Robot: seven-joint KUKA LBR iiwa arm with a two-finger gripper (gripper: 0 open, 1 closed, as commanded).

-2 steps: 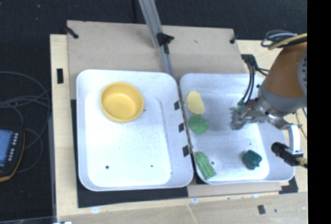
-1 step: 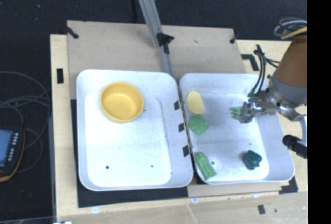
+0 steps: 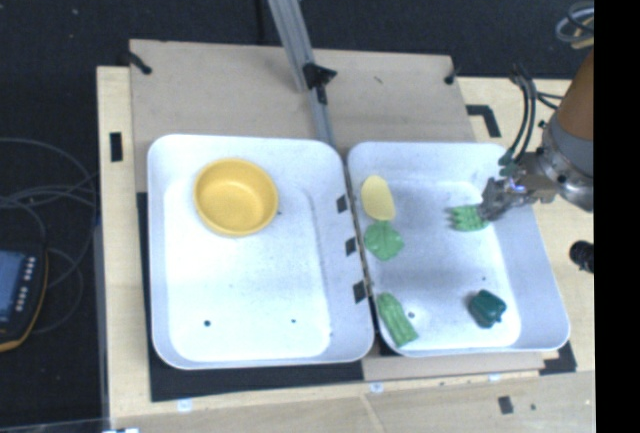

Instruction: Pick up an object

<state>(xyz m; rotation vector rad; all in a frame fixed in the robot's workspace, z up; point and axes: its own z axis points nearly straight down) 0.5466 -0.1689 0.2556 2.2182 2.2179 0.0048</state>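
The gripper (image 3: 493,204) hangs low by the right bin's (image 3: 520,321) far right edge—touching a light green piece (image 3: 466,218), seemingly to grasp it—though its grip I cannot tell.

I see two bins side by side. The left bin (image 3: 170,251) holds a bowl (image 3: 236,197) in its far left part. The right bin (image 3: 530,271) holds five small items, with the gripper (image 3: 493,204) at its far right edge.
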